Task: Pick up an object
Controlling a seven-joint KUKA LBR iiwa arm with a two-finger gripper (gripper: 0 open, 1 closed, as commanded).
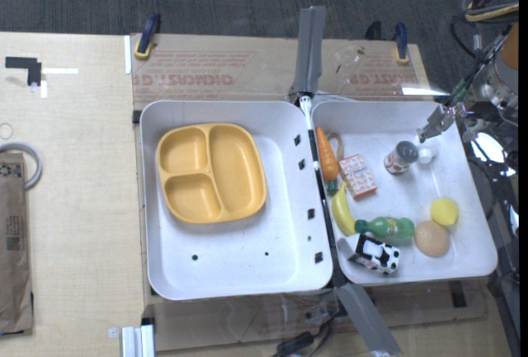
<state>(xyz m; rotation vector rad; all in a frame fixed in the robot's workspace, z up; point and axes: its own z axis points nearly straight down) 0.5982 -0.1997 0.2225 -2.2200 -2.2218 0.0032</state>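
Hovering claw [435,126] (above can [403,157])

two white bins [157,207], one yellow plate [212,172], eight small items [357,176]

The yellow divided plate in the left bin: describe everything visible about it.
The yellow divided plate is a rounded-rectangle dish, apparently matte plastic, with raised ridges splitting it into three compartments: two smaller ones on the camera view's left and one large one on the right. All three hold nothing. It lies flat and right side up, slightly rotated, on the floor of the left white bin, in the upper left part. Nothing else touches it.
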